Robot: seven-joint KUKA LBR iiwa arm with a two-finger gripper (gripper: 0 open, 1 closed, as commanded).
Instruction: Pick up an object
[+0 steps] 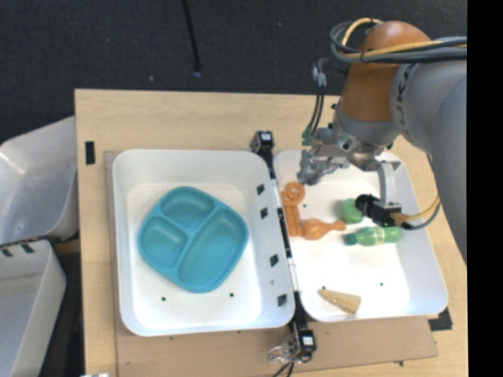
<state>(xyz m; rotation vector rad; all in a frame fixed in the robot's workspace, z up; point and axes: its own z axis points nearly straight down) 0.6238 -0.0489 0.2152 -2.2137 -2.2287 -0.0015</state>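
Observation:
My gripper [312, 170] hangs over the upper left part of the right bin [409, 285], just above and to the right of an orange cup-like piece [293, 192]. Below that lie an orange strip [291, 220] and an orange spoon-shaped toy [321, 228]. A green bottle [375, 236] lies at the bin's middle right, with a green round thing [350, 209] just above it. A tan cone [340, 299] rests near the front edge. Nothing shows between the fingers.
The left bin [137, 305] holds a teal divided plate [193, 238]. A ridge with black clips [277, 234] separates the two bins. The wooden bench [157, 108] surrounds both bins.

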